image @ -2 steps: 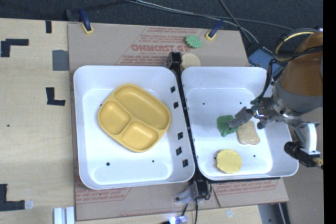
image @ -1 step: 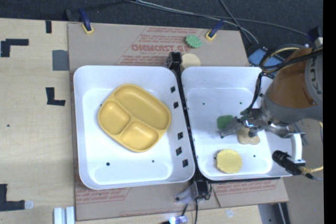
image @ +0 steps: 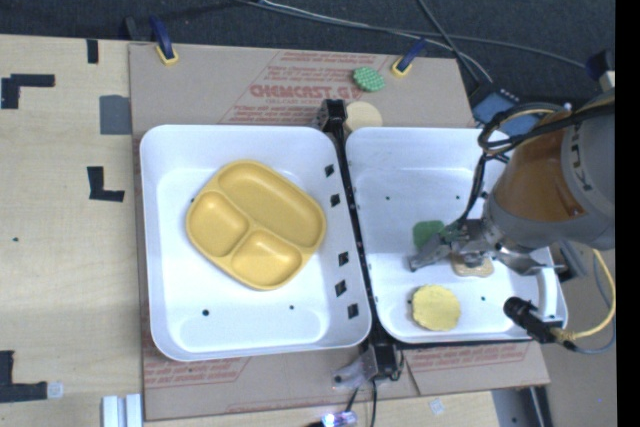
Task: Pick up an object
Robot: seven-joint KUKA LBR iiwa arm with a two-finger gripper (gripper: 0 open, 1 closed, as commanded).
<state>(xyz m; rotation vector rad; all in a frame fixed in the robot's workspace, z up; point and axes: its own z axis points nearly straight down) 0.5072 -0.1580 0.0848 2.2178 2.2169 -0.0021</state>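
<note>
From above, two white bins sit side by side on a sheet of cardboard point(image: 300, 85) laid over the desk point(image: 60, 215). The left bin point(image: 165, 315) holds a yellow divided plate point(image: 256, 223), lying flat and turned at an angle. In the right bin point(image: 400, 160) the grey arm point(image: 560, 180) comes in from the right, and its gripper point(image: 440, 253) is low over the bin floor, pointing left. A small green thing point(image: 428, 232) lies right at its tip, touching or nearly so, and I cannot tell whether the fingers are spread or pinched. A round yellow piece point(image: 436, 307) lies just below the gripper, apart from it. A tan object point(image: 472, 265), partly hidden, sits under the wrist. Beyond the bins a green dotted piece point(image: 368, 78) rests on the cardboard
</note>
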